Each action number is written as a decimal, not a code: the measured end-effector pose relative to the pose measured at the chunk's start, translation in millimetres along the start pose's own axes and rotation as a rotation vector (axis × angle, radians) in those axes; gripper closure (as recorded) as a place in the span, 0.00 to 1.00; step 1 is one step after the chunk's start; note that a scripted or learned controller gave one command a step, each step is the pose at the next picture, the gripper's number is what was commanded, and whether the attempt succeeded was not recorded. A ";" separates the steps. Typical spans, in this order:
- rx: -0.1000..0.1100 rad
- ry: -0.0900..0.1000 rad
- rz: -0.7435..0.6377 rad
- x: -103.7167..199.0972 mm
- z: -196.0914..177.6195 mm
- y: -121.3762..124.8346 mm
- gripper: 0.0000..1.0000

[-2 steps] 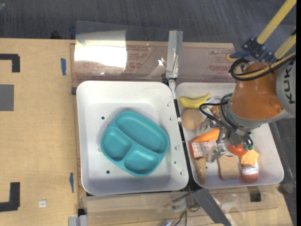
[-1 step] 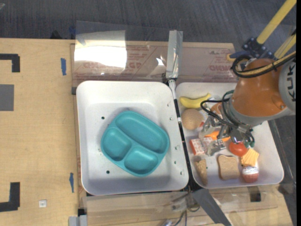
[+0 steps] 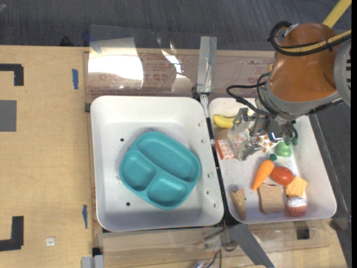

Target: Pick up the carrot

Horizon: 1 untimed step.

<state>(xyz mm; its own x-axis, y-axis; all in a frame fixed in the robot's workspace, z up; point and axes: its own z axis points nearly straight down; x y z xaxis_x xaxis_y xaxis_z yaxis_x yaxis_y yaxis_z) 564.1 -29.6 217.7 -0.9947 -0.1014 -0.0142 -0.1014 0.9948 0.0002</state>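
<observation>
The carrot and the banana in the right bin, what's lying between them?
In the camera view, the gripper hangs between the banana and the carrot, with a red-and-white packet beside it.

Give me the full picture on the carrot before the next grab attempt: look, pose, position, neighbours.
The carrot is a small orange toy, smooth and plastic-looking, tapering to a point. It lies flat in the right bin, tilted, with its thick end up-right and its tip down-left. Its thick end sits against the red tomato-like piece, and the brown bread-like block is just below it. The gripper hangs above, not touching it.
</observation>
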 end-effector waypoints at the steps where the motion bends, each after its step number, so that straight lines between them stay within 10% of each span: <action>1: 0.002 0.005 -0.090 -14.3 -3.9 -63.4 1.00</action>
<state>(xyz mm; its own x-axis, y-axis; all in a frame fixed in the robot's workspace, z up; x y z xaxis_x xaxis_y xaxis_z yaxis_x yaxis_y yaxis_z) 584.7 -91.2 221.8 -0.9818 -0.1900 -0.0090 -0.1899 0.9818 -0.0030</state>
